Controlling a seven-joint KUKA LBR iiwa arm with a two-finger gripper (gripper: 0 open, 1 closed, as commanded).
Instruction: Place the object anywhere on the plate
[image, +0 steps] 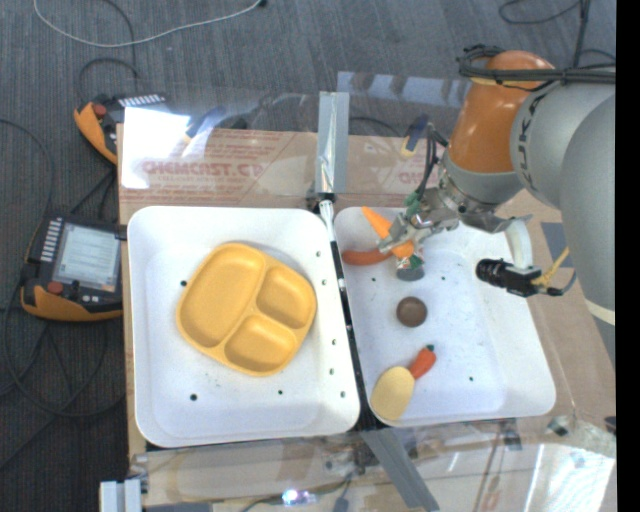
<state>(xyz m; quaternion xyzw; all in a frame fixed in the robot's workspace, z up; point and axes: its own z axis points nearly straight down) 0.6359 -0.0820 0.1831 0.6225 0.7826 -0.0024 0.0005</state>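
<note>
Gripper (408, 243) sat low over orange carrot pieces (372, 238) in right bin (520, 345); couldn't tell if closed. Risk I saw: slip before yellow plate (247, 308)

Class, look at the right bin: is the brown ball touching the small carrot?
Apart. The camera view shows bare white bin floor between the brown ball and the small carrot, which lies nearer the front edge.

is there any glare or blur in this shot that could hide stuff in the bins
Camera view: strong glare on the clear panel behind the left bin; the yellow plate and brown ball are evenly lit and sharp; the gripper looks slightly soft.
</note>
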